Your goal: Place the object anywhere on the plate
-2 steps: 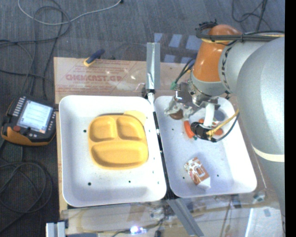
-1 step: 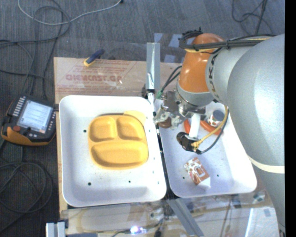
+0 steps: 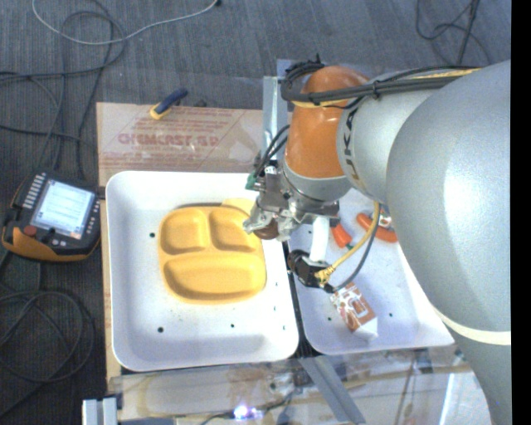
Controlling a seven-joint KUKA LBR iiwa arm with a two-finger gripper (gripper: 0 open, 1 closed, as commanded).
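Hovering pincer (image 3: 264,222) at plate's (image 3: 211,266) right edge, yellow, three-compartment plate

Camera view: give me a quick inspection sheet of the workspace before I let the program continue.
Surface: two shallow white bins side by side, left bin and right bin, on a bench.
Job's things: yellow divided plate lies flat in the left bin; a small brown object sits at the gripper, by the plate's right edge; grasp unclear.
Clutter: orange pieces and a small red-and-white box in the right bin.
Gripper: gripper hangs over the seam between the bins.
Cables: black and yellow cable loops below the wrist; loose cords on the floor.
Surroundings: teach pendant left of the bench; cardboard sheet behind the left bin.
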